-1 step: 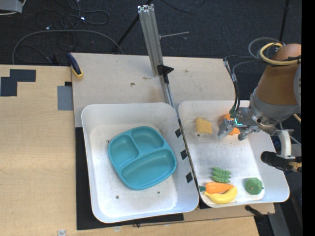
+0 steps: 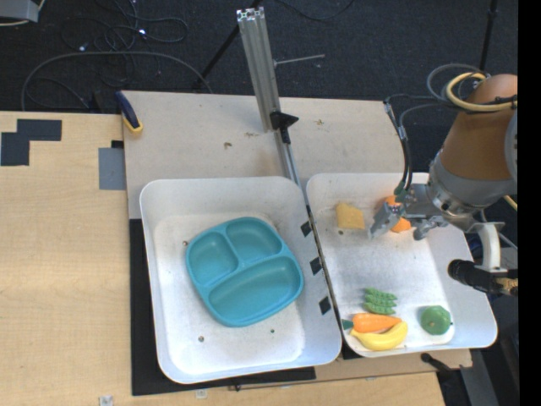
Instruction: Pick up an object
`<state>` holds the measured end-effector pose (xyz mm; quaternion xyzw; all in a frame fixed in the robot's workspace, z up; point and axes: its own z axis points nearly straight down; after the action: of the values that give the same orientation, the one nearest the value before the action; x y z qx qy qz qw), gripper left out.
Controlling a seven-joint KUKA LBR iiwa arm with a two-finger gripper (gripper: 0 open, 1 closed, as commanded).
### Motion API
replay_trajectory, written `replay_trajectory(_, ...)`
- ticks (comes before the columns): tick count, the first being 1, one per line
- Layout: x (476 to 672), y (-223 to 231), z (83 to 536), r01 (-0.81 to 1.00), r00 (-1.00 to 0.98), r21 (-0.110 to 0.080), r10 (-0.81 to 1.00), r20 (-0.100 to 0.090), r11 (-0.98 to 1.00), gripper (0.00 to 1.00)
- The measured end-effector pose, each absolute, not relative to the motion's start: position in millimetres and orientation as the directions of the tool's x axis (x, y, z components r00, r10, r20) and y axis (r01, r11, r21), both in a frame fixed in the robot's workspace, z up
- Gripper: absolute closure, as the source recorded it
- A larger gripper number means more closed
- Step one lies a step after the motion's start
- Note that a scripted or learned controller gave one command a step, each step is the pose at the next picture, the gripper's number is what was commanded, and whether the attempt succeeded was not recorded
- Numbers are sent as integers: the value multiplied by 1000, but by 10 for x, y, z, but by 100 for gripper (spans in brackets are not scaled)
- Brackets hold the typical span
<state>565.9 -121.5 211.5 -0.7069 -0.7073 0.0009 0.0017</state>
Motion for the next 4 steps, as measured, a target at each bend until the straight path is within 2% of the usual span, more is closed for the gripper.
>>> replay_trajectory(2,5649,-1202,1234,1000,0,-8,1000,2,0,0)
replay_trajectory(3,5660,-1210,1020,1000,-1,1,1000,0,1,0)
replay_trajectory(4,5643,-1218,1088,1000,5,-5,1000,1,-5,100)
